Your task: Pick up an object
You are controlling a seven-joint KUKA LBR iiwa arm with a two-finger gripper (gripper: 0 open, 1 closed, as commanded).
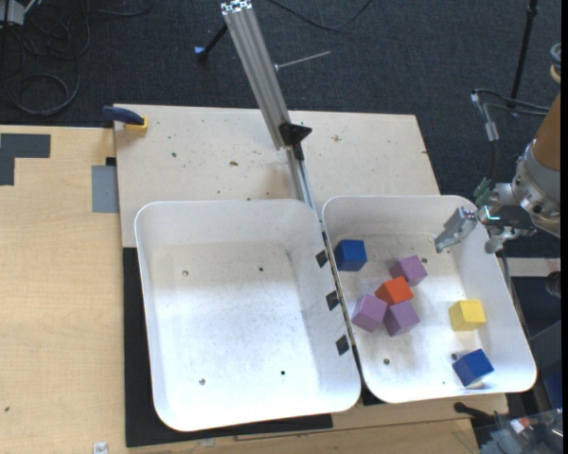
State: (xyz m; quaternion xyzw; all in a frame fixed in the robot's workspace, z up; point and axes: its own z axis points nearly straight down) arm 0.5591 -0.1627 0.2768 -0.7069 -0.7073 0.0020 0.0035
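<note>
The right bin [426, 392] holds several small blocks. A blue cube [350, 253] lies near its left wall. In the middle, an orange block [394, 291] sits among three purple blocks [410, 270], [369, 312], [401, 318]. A yellow cube [467, 314] and a second blue cube [472, 367] lie toward the right wall. My gripper [474, 232] hangs over the bin's upper right corner, above and to the right of the cluster. It is open, and nothing sits between its fingers [452, 231].
The left bin [151, 253] stands beside the right one, with small black clips along the shared wall [329, 301]. A slanted aluminium rail [265, 83] rises behind the bins. A blue and yellow clamp [125, 117] lies at the bench's far left corner.
</note>
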